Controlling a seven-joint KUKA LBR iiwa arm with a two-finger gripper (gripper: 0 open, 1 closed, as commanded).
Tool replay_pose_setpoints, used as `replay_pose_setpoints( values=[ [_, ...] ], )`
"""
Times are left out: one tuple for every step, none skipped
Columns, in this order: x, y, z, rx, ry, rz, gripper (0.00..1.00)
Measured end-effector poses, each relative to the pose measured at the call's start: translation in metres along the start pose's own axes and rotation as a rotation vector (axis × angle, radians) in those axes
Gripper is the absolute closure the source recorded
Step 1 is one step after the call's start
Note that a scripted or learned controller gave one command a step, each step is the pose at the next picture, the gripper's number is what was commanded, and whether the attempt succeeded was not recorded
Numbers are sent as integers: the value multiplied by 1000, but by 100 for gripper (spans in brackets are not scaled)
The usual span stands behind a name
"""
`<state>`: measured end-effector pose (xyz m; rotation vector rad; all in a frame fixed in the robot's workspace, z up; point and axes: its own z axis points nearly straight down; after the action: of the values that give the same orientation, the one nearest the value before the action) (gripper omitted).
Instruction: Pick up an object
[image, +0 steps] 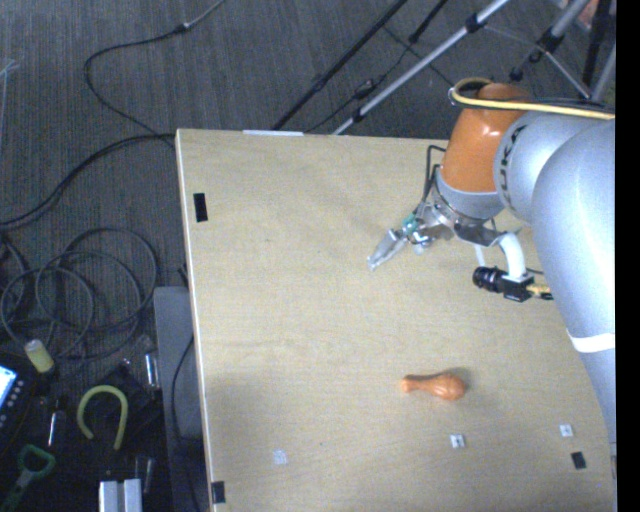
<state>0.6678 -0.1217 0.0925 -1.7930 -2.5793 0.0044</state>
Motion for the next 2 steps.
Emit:
replay_pose_setpoints(
  values=[
    [0,0,-9,-1,1,1,100],
    [-26,-38,-153,-1,-1,246,100]
  ],
)
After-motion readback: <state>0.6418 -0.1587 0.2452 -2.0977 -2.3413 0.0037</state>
